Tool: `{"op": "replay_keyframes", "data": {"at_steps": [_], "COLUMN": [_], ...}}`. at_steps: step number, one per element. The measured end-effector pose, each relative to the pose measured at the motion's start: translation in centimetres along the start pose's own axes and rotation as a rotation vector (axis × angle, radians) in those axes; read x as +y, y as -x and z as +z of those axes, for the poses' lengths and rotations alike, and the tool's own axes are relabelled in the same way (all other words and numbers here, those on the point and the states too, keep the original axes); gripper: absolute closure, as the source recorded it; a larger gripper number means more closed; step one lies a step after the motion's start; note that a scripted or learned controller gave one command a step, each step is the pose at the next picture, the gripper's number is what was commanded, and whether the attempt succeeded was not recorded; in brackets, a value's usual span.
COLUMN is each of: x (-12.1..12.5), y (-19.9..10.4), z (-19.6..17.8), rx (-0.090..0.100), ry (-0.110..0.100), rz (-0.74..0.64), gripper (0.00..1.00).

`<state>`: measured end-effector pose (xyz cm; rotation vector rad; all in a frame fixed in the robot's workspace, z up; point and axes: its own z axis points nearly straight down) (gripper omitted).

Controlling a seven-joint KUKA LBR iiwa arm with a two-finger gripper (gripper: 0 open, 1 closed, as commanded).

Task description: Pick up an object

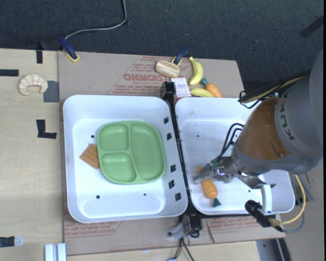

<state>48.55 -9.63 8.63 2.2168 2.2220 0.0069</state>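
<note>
The arm [285, 129] reached into the right bin [206, 113], its gripper [214, 170] low above the floor. Fingers: state could not be told. The left bin [81, 145] held a green tray [131, 151] with a cracker [90, 156] touching its left edge. A carrot [209, 188] lay just below the gripper, apparently ungripped

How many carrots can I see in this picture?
2: one carrot lies in the right bin beside the gripper; another is behind that bin. More may be hidden.
</note>
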Motion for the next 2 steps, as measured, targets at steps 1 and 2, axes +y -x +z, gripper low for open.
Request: {"op": "replay_keyframes", "data": {"at_steps": [1, 2], "x": [0.0, 3.4], "y": [0.1, -6.0], "z": [-1.0, -9.8], "rx": [-0.001, 0.000], "ry": [0.000, -0.006], "rz": [0.002, 0.000], "gripper": [1.00, 1.00]}}
